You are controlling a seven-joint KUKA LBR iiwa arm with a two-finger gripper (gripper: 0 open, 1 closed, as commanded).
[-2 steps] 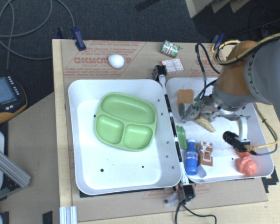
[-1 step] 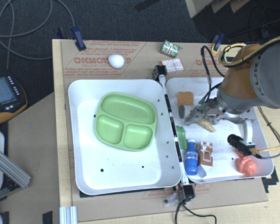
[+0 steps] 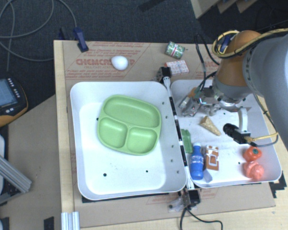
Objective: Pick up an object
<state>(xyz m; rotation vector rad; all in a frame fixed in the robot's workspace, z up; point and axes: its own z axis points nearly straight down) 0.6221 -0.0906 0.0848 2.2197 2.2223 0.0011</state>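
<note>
Our gripper (image 3: 194, 104) hovers low at the right bin's (image 3: 269, 169) far-left corner; whether it grips anything we cannot tell, so no pick shows yet.

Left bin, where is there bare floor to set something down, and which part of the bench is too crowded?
The left bin has bare floor in front of the green divided plate, toward its near rim, and a narrower strip along its left wall. The right bin is crowded: blue bottle, orange toy, pink toy and the gripper.
</note>
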